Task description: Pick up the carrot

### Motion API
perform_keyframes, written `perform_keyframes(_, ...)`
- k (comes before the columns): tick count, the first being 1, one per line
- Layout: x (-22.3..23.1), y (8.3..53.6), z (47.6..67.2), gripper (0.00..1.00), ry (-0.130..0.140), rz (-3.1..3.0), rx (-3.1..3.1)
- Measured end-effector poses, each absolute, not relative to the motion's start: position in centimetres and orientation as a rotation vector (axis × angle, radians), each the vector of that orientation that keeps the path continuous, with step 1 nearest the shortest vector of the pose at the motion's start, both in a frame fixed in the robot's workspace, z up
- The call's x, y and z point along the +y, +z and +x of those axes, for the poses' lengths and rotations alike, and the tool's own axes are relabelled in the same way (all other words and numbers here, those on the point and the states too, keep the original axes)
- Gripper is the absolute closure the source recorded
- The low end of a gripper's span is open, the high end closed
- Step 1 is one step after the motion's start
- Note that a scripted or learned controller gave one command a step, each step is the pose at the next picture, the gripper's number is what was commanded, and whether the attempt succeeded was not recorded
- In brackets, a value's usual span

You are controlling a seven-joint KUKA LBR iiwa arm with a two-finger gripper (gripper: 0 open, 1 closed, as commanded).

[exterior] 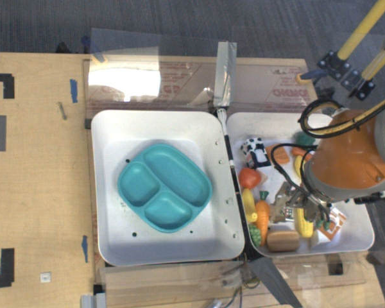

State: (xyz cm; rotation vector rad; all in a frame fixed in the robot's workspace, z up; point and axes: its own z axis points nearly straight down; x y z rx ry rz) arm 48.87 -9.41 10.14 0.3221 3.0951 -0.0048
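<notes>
Small orange toy carrot [262, 216] with green top lies in right shallow white bin [362, 239], near left wall. My pincer [295, 204] hovers just right of it; can't tell whether open or closed. Shift left, descend straight, avoid yellow plastic corn [249, 201] beside it.

My counter [32, 191] looks like matt, pale wood board. Both white bins [109, 191] seem smooth plastic with a dull sheen, and the teal divided plate [165, 186] in the left bin looks smooth, matt plastic. My arm's orange band [350, 162] is glossy.
</notes>
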Motion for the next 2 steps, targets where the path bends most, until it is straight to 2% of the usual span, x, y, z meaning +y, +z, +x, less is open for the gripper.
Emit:
perform_keyframes(1, -9.5, 10.6, 49.4, 0.00, -0.007, 0.321, 3.078)
perform_keyframes(2, -10.8, 8.9, 58.0, 0.00, 0.000, 0.428, 3.101)
